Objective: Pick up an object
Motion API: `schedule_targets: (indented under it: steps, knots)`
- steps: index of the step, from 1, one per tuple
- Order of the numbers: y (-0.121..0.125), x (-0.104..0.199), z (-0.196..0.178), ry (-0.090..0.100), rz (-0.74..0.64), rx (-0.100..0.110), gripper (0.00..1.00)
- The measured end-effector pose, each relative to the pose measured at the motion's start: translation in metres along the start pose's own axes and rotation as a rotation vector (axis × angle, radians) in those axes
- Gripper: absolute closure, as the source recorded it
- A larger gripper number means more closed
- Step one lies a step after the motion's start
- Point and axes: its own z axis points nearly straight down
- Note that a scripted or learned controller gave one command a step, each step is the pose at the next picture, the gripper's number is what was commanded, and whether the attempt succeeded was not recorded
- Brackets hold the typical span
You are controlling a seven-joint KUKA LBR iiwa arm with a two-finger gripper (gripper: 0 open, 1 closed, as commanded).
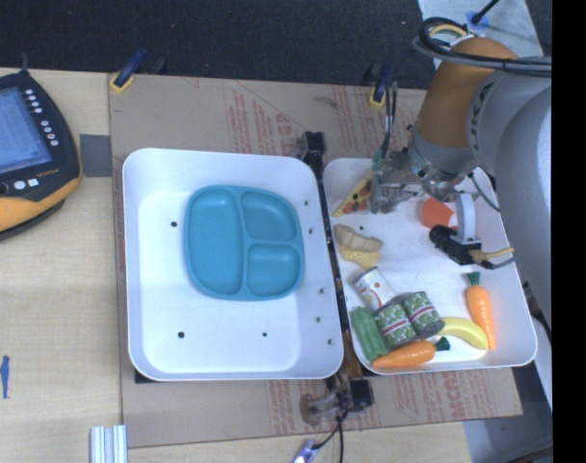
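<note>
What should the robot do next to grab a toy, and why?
Probably lower the end effector a little toward the pizza slice toy beside it. It sits over the far corner of the right bin, right by that toy, with nothing seen in its grip. The other toys, like the carrot and banana, lie farther away.

The gripper (387,191) hangs low over the right bin's (510,355) far left corner beside a pizza slice (355,199), while a blue divided plate (243,240) sits in the left bin (148,258).
</note>
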Motion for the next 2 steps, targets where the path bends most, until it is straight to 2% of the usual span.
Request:
schedule_targets:
  steps: [1, 2]
  knots:
    - [0.000, 0.000, 0.000, 0.000, -0.001, 0.001, 0.00]
    - [0.000, 0.003, 0.011, 0.003, 0.002, -0.002, 0.00]
